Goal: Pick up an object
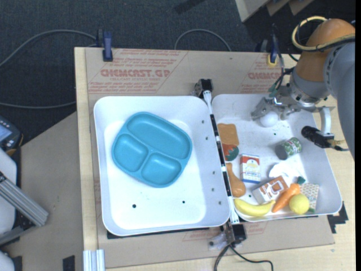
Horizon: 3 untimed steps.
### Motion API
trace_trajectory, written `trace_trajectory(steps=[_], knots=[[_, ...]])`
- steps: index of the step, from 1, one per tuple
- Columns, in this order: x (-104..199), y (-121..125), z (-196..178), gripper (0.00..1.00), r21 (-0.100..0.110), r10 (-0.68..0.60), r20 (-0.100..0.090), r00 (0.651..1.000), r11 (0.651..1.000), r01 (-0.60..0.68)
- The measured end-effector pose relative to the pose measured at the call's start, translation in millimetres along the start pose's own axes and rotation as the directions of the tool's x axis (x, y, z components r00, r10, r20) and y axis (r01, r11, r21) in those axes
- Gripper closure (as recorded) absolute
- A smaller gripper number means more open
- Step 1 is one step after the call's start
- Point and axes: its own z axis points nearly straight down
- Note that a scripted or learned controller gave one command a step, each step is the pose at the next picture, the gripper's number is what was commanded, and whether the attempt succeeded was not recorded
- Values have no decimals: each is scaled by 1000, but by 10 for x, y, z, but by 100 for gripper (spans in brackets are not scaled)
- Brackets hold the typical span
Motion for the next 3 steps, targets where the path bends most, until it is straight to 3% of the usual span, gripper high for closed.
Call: trace_trajectory(steps=[1,2,3], knots=[[-220,-562,6,0,14,9,-2,1000,1000,-9],[-181,-935,2,0,13,8,-3,1000,1000,-8],[394,-588,4,0,5,0,-2,1000,1000,0]])
